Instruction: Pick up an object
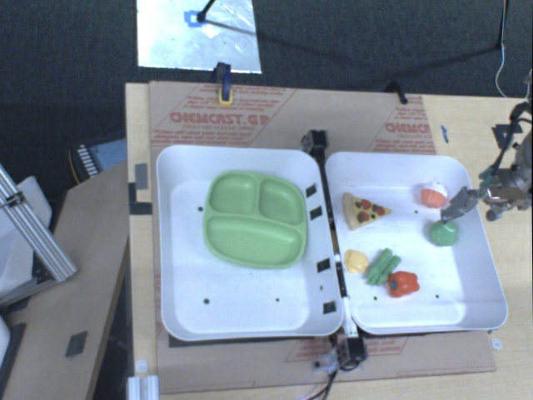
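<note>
In the right bin (479,302) lie a toy pizza slice (364,210), a pink and white toy (433,195), a round green toy (444,233), a yellow piece (356,262), a green bean pod (382,267) and a red pepper (402,283). My gripper (476,208) hangs at the right rim of that bin, just right of and above the round green toy. It looks open, with nothing between its fingers. One grey finger (458,203) reaches toward the green toy and the pink toy.
The left bin (179,298) holds a green divided plate (254,219). A black clip strip (326,223) runs between the bins. Cardboard (275,115) lies under both bins, and a grey sheet (198,23) lies behind.
</note>
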